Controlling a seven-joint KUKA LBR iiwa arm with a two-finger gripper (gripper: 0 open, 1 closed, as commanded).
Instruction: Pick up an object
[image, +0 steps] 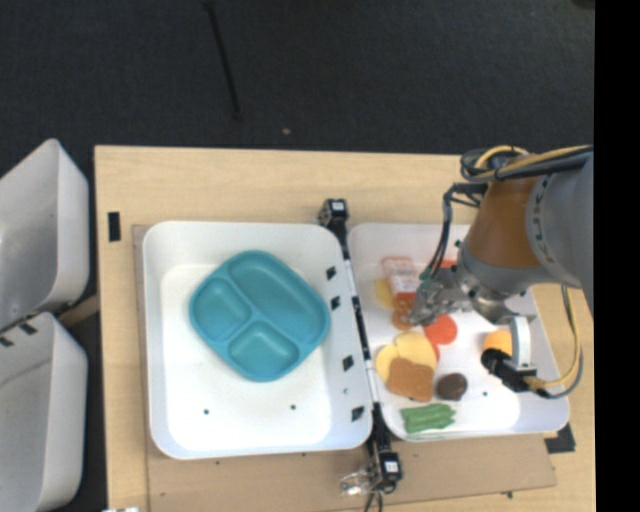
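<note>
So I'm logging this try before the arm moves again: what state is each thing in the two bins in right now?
Blue divided plate: flat in the left bin, right way up.
Gripper: low over the right bin, among the food items.
Green item: lying at the near edge.
Brown round item: lying flat, touching the yellow piece.
Dark round item: resting apart.
Red round item: beside the gripper.

Toy food piled in right bin (520, 415): brown bread slice (409, 379) on yellow piece (412, 350), dark round cookie (452, 386), green pod (428, 418), red tomato (440, 329), orange item (497, 342).
</note>
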